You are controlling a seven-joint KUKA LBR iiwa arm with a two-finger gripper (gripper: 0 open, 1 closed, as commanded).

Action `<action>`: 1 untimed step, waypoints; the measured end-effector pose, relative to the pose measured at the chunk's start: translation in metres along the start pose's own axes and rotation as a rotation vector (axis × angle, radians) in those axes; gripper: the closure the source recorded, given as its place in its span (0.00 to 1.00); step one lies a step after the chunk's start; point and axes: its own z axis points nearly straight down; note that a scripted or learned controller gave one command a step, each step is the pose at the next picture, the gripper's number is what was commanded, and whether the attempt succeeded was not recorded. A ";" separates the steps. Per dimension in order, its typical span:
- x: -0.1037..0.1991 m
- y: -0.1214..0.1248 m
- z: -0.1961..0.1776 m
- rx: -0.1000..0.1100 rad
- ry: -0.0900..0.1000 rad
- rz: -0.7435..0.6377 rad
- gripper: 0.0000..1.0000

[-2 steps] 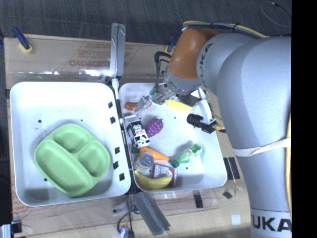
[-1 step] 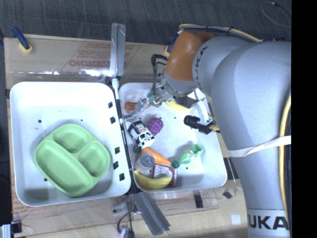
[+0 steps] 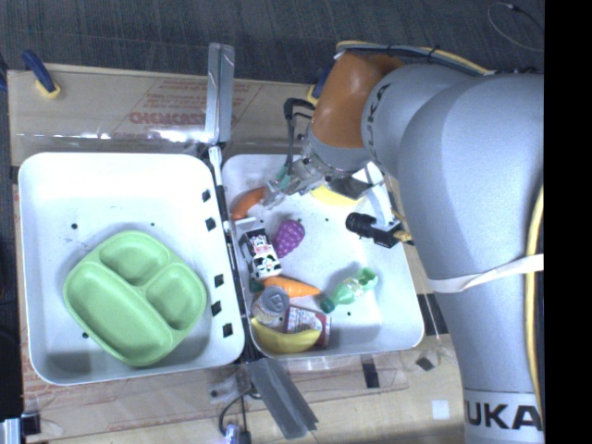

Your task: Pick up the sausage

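Green, the divided plate lies in the left bin, and in the right bin we see the sausage by the far-left corner, against the left wall, with grapes and a carrot nearer the middle. We judge the approach step is in hand: the gripper hangs just beside the sausage's right end, whether spread or pinched we cannot tell. Next we would need a short shift toward the wall and a descent straddling the sausage.

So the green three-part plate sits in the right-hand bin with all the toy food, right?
Not quite. The camera view shows the green three-compartment plastic plate alone in the left white bin; the toy food, including purple grapes, lies in the right white bin.
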 end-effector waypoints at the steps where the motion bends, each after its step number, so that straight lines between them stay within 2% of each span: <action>1: 0.000 0.000 0.000 0.000 0.000 0.000 0.00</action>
